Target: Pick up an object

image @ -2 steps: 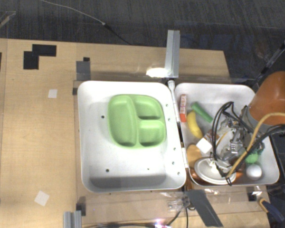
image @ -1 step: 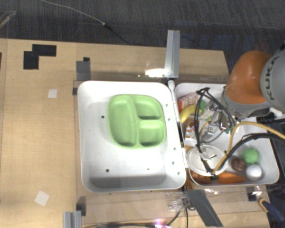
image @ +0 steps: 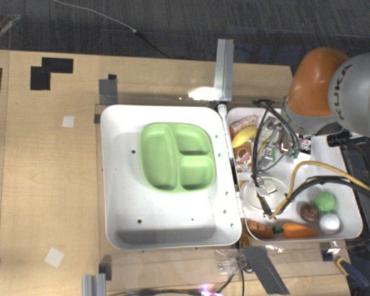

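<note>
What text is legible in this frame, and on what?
"KU": on the grey arm housing, vertical, cut off by the frame edge.
Printed packet in the right bin: print too blurred to read.
No other text can be read.

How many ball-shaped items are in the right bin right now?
3: a green ball, a white ball just below it, and a brown ball to their left, all in the right bin near corner. The arm may hide more.

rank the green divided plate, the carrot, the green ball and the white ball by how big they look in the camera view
1. green divided plate
2. carrot
3. green ball and white ball: they look about the same, so no ranking between them.
</note>
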Motion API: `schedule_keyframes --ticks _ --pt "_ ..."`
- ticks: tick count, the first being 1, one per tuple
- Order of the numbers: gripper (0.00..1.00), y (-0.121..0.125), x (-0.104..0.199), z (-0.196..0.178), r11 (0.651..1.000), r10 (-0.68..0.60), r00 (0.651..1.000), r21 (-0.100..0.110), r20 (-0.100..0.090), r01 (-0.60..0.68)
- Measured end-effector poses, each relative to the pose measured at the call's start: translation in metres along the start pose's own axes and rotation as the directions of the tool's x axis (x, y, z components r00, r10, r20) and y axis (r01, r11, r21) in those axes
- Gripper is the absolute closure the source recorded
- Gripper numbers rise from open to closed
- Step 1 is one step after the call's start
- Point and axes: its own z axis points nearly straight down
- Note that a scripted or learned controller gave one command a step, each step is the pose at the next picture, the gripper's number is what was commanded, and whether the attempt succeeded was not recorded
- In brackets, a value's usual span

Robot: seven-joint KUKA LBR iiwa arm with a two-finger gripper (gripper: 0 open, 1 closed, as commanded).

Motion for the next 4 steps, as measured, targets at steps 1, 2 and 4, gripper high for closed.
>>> schedule_keyframes --ticks 1,2,4 --pt "1.00 -0.001 -0.006 -0.016 1.000 -0.008 1.000 0.003 0.022 0.008" --pt "1.00 -0.031 -0.031 -0.120 0.910 -0.414 0.910 -0.002 0.014 0.414" --pt "1.00 -0.092 -0.065 -0.156 0.523 -0.852 0.523 0.001 0.012 0.852"
